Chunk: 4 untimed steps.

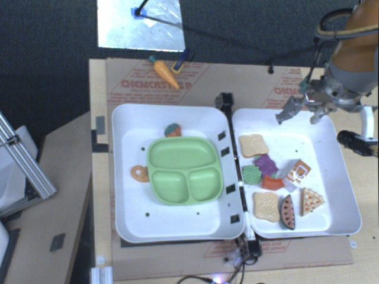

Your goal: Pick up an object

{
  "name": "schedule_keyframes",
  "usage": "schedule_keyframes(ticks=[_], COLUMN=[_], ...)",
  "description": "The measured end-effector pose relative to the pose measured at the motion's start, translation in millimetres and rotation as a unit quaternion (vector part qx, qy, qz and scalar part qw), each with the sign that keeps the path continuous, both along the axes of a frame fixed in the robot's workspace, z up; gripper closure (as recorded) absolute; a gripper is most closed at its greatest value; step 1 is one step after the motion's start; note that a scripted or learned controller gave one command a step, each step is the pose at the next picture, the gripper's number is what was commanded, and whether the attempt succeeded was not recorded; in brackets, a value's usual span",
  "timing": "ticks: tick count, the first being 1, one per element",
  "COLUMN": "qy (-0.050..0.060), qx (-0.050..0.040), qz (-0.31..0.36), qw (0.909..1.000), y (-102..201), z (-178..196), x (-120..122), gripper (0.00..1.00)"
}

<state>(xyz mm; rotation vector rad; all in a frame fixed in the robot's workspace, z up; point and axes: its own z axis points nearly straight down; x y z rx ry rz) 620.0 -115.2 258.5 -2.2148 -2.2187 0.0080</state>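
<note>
My gripper (302, 114) hangs open above the far edge of the right bin (337, 158), with nothing between its fingers. Below it in that bin lie several toy foods: a toast slice (253, 145), purple grapes (266, 164), a green knobbly piece (251, 174), a red piece (272, 183), a small white and orange carton (298, 171), a pizza slice (310, 201), a watermelon slice (287, 212) and a second bread slice (266, 206). The toast is the nearest to the gripper, down and to its left.
The left bin (127, 158) holds a green divided plate (183, 170), a tan ring (140, 173) and a small round fruit (172, 130). A toy carrot (166, 74) lies on the cardboard behind the bins, near a shiny metal sheet (140, 16).
</note>
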Motion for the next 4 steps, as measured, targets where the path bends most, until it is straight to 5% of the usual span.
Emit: schedule_keyframes(ticks=[1,4], qy=[-0.005,-0.004], qx=[-0.0006,-0.0007], qz=[0.001,0.000], qw=[1.0000,1.0000], y=[0.2,-11.7], z=[5.6,-123.7], x=[1.9,7.0], gripper=[0.00,0.00])
